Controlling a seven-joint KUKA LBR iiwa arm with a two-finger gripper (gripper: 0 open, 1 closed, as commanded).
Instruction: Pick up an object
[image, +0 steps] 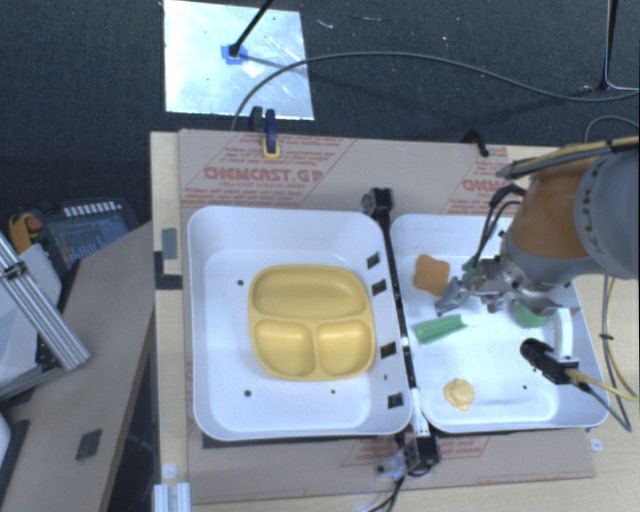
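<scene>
My gripper (462, 288) hangs low over the right bin (490, 400), reaching in from the right. An orange block (431, 272) lies just left of it, near the bin's left wall. A long green piece (438, 328) lies just below the gripper, at a slant. A small pale yellow lump (459, 393) rests near the bin's front. A light green thing (529, 316) shows partly beneath the wrist, on the right. I see nothing held in the gripper.
The left bin (215, 300) holds a yellow divided plate (310, 320) in its middle. A black divider (392, 300) runs between the two bins. Cables trail along the right side of the bench.
</scene>
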